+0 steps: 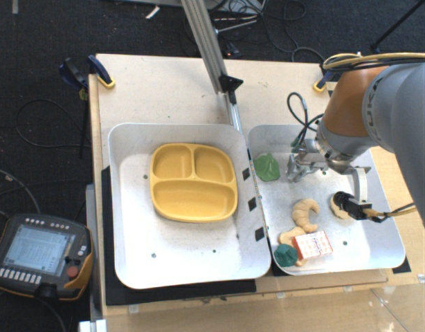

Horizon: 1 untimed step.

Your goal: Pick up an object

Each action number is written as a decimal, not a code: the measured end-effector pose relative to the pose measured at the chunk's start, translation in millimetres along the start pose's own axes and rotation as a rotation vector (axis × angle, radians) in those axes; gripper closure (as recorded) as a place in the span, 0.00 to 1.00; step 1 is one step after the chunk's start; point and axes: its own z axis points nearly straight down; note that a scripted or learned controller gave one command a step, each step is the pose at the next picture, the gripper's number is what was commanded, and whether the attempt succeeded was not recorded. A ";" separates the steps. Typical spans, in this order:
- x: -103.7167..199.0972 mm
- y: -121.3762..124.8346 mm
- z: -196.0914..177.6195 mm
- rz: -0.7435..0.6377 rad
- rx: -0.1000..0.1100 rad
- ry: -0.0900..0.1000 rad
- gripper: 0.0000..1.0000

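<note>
We see a yellow divided plate [194, 183] mid left bin [129, 254]; croissant [306, 213], small box [314, 245] and green leaf [267, 167] in the right bin [389, 251]. Gripper [300, 168] hangs near that bin's far-left corner beside the leaf, holding nothing we can see. Beige benchtop [157, 88], dark carpet [39, 26] with cables, pendant [38, 254] at bench's near-left corner.

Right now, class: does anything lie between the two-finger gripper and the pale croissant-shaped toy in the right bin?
Nothing visible does. The gripper sits above the pale croissant-shaped toy, with bare floor of the right white bin between them. The green leaf-shaped piece lies off to the gripper's side.
</note>
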 end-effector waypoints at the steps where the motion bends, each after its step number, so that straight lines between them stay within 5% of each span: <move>1: 3.5 -8.0 -55.1 -0.001 -0.004 0.000 1.00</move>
